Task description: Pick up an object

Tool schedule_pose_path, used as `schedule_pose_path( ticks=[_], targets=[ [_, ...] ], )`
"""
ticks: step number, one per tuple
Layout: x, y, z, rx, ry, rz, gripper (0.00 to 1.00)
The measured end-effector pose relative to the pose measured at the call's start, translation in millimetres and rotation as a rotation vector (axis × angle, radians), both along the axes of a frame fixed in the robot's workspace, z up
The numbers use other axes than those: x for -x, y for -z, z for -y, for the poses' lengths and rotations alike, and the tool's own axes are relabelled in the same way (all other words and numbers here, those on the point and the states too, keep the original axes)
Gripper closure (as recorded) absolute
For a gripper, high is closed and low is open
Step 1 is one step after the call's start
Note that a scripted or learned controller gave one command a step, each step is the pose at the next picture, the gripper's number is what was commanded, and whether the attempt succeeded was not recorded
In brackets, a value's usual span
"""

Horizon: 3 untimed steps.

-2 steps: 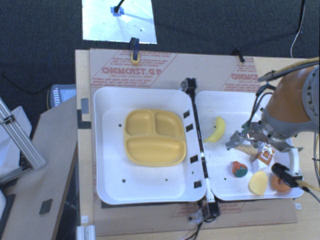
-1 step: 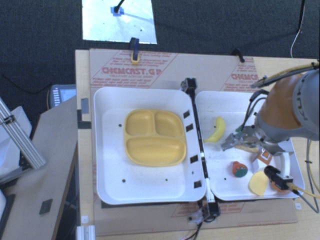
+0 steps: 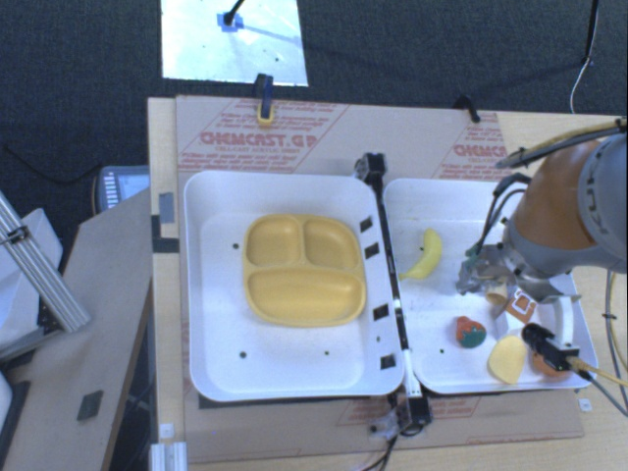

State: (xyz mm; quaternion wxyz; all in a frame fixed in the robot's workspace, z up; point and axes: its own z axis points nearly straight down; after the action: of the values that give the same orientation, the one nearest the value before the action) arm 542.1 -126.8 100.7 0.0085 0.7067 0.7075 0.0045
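Gripper hovers in the right bin beside a banana — finger state unclear — approach step; next, descend and grasp.

arm runs off the right edge so you can't follow it back. the pincer is just a dark blur over the right bin, can't make out its fingers. arm also covers that bin's far right side, and the little orange-white thing under it is half hidden, no idea what it is
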Motion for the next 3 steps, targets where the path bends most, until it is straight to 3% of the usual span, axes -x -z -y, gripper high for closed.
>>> schedule_pose_path(
  ticks=[1,2,3],
  targets=[
    [2,-56,-9,-0.005,-0.004,-0.013,1.00],
    [8,-115,-6,-0.004,-0.004,-0.011,1.00],
    [8,-101,-6,-0.005,-0.001,-0.017,1.00]
  ],
)
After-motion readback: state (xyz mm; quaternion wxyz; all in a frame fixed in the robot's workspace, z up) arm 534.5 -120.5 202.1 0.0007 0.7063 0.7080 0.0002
